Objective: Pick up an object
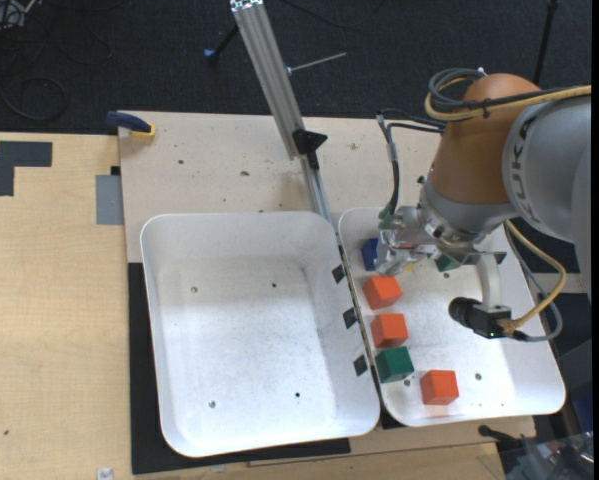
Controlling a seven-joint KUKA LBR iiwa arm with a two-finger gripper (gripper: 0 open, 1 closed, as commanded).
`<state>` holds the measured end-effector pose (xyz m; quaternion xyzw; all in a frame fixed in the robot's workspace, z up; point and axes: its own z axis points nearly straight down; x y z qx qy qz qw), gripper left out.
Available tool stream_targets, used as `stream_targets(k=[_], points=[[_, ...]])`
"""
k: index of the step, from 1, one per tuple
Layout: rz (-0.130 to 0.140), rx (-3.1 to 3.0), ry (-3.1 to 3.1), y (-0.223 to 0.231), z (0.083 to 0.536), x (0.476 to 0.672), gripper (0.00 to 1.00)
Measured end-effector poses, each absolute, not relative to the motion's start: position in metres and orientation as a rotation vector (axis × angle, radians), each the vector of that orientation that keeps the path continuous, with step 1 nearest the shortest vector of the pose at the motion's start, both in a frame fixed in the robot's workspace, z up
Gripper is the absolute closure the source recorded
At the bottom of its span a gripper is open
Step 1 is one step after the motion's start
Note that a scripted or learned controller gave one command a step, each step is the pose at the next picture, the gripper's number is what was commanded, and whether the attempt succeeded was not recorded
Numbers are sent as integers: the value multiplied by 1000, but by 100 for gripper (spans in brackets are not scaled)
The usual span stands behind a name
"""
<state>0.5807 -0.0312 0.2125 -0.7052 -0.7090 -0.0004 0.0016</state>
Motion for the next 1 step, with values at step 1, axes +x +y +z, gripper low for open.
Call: stream_targets(k=[1], points=[[-1,-2214,-2225,20,226,593,100]])
